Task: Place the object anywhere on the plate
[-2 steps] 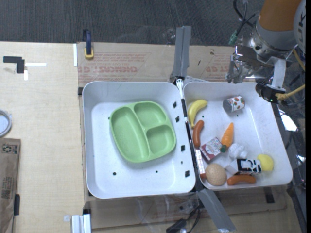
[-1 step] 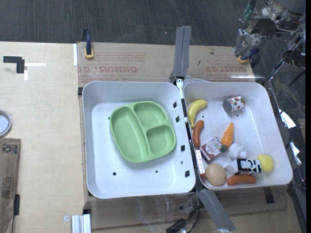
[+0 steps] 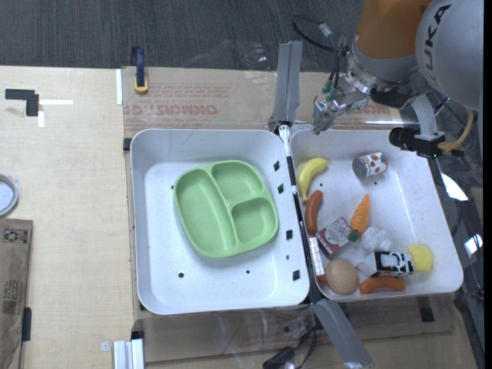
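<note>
Above right bin (image 3: pixel 430 177), hand (image 3: pixel 326 115) empty.

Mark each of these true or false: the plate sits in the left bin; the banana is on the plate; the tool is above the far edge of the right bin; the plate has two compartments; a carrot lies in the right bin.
1. The plate sits in the left bin. True.
2. The banana is on the plate. False: it lies in the right bin.
3. The tool is above the right bin's far edge. True.
4. The plate has two compartments. False: three.
5. A carrot lies in the right bin. True.
</note>
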### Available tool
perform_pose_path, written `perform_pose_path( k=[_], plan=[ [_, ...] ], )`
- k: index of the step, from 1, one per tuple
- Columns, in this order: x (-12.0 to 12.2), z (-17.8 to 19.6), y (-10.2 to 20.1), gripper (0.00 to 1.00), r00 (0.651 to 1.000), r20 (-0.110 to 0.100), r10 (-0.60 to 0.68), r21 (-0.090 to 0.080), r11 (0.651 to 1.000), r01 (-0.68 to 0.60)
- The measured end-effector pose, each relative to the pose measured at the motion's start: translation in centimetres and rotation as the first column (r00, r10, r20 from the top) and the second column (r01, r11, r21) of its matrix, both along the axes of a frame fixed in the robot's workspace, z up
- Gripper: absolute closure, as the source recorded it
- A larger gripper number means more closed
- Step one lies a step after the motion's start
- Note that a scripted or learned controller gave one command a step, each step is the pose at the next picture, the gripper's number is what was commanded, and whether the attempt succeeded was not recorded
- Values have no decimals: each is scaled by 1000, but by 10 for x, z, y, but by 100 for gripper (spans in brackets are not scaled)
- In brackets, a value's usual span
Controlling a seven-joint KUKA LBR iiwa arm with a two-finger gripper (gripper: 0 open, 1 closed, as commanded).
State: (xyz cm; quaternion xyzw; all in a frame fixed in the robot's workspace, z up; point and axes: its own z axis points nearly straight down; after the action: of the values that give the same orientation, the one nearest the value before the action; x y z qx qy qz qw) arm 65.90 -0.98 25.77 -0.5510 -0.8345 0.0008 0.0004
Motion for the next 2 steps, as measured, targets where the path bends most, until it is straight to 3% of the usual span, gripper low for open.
perform_pose_path(
  k=[1,2],
  plan=[
    [0,160,-45,100,1000,2,14,-1,1000,-14],
    [0,74,18,100,1000,-1,27,0,1000,-27]
  ],
)
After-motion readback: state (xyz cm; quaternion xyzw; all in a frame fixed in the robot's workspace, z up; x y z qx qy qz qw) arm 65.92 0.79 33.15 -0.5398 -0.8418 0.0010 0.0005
